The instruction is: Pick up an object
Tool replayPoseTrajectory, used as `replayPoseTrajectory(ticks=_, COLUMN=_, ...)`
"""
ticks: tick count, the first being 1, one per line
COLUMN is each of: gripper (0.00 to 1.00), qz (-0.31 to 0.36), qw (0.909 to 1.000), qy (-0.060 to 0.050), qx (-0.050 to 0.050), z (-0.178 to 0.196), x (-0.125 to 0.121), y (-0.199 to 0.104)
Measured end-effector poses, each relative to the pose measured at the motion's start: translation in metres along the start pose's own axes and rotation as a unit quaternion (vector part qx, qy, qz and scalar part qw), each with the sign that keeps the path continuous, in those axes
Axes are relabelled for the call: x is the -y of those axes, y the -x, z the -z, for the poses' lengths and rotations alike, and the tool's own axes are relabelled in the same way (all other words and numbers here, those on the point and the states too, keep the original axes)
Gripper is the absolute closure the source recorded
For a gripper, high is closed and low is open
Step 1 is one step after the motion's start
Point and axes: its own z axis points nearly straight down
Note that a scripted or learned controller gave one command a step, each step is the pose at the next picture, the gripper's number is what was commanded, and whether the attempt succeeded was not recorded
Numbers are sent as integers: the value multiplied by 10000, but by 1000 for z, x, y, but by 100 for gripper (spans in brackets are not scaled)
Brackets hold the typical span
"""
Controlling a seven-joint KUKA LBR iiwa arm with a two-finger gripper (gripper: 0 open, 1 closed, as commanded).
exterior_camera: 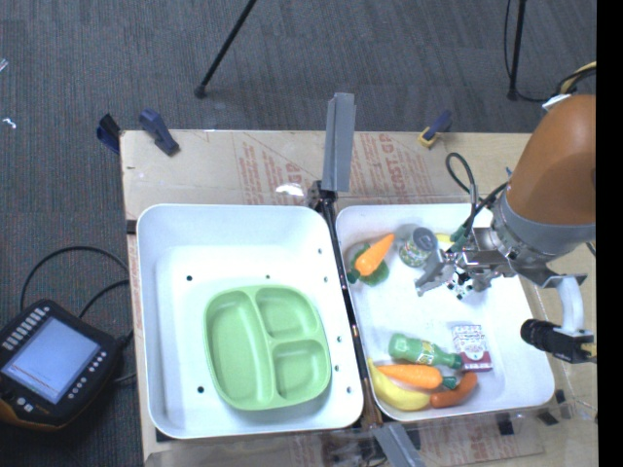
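Task barely begun, by the look of things: nothing lifted, every candidate object lying on a bin floor.

Left bin [165, 261]: a green divided tray [265, 346], three compartments, nothing in them.

Right bin [506, 368]: a grey arm [550, 197] reaching in from the right edge, orange band above the wrist. Gripper [440, 275] low over the middle of the bin, pointing left, nothing visible between the fingers; whether spread or closed, cannot tell at this size and angle.

Contents of the right bin, bigger to smaller:
- A green bottle [423, 349] lying on its side near the front.
- A yellow banana [397, 391] at the front left corner, touching a carrot [414, 375] lying across it.
- A second carrot [374, 257], green-topped, at the back left, near the divider.
- A red and white carton [471, 345] flat just right of the bottle.
- A small can [419, 245] at the back, just beside the gripper tip.
- An orange piece [456, 390] at the front, under the carton; identity unclear.

Closest candidates for a grasp, judging by position: the can and the back carrot. Left to do: close on one item and raise it clear.
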Motion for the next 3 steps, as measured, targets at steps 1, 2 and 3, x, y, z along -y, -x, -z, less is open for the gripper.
replayPoseTrajectory(ticks=1, gripper=0, qz=42, qw=10000, qy=-10, qx=-6, z=-149, x=49, y=1)
replayPoseTrajectory(ticks=2, gripper=100, qz=17, qw=10000, qy=-29, qx=-12, z=-141, x=50, y=2)
replayPoseTrajectory(ticks=3, gripper=100, qz=171, qw=9999, qy=7, qx=2, z=-60, x=48, y=-27)
